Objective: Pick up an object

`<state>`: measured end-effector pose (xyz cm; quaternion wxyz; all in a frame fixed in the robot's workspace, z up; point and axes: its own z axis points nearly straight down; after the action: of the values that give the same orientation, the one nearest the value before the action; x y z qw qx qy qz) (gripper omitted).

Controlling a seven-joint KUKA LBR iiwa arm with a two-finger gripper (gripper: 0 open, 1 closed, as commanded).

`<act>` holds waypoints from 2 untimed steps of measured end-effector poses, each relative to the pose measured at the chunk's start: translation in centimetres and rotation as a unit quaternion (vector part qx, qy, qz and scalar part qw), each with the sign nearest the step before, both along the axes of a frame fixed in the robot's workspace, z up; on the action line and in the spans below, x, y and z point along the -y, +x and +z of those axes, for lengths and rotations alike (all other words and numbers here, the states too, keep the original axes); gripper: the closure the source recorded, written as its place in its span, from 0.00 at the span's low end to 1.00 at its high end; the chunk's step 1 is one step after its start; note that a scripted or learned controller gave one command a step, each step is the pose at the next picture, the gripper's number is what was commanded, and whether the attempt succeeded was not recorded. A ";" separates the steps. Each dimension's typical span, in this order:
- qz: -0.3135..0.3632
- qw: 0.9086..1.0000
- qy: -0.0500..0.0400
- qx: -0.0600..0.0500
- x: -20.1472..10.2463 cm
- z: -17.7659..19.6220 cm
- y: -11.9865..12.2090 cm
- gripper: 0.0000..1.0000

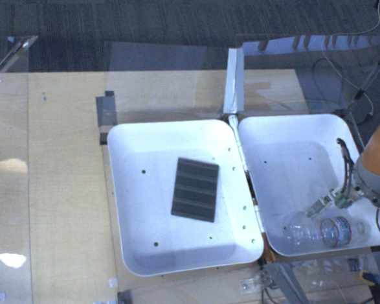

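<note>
Camera view: gripper (325, 203) above clear bottle (320, 230), label unreadable, finger state unclear

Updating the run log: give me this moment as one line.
arm: at right bin | gripper: low, beside clear plastic bottle | bottle: lying in bin, not visibly held | left bin: dark ridged slab, untouched

The two bins (124, 185) were smooth white plastic with a slight sheen. The dark slab (195, 189) looked matt and ribbed. The bottle (319, 230) was clear, glossy plastic. The bench (64, 209) was pale wood, smooth.
</note>
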<state>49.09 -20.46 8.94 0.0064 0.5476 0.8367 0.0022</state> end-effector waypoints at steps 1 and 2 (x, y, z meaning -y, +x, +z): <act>-0.162 0.987 0.003 -0.004 0.0 4.8 3.0 0.00; -0.162 0.987 0.003 -0.004 0.0 4.8 3.0 0.00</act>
<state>52.06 -20.48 13.70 0.0022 0.6761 0.7368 0.0014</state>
